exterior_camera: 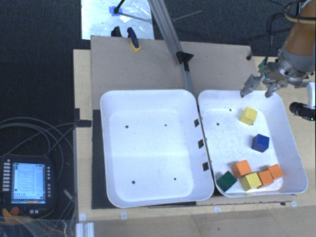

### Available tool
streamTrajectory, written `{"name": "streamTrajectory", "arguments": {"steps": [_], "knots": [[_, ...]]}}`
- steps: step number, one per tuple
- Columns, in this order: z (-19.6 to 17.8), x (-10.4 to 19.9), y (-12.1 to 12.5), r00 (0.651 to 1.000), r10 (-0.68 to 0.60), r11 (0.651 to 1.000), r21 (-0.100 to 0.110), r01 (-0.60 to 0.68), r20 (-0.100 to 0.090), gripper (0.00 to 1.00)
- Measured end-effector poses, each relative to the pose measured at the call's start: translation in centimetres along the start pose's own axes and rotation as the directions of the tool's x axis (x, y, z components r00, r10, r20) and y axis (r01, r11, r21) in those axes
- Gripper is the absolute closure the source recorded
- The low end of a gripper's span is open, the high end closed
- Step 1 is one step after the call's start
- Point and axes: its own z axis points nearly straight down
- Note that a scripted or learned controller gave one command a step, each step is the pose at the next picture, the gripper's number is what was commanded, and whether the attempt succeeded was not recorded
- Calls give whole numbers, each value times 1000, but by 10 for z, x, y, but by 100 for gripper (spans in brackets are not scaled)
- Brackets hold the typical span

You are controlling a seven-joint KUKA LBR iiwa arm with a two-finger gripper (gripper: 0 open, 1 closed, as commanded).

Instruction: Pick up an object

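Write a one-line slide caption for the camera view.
Open claw above the right bin's far edge, near a yellow cube; blue, orange and green blocks lie closer to the camera.

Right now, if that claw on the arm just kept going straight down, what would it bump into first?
Probably the yellow block, which lies just below the gripper near the far end of the right bin. From this slanted view depth is hard to judge, so it could meet the bin's white floor beside the block instead.
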Motion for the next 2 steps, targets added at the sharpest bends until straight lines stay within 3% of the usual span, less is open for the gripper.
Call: {"name": "streamTrajectory", "arguments": {"steps": [1,2], "knots": [[0,0,0,1000,0,1000,0,0,1,0],[42,4,-1,1000,0,1000,3,0,0,0]]}}
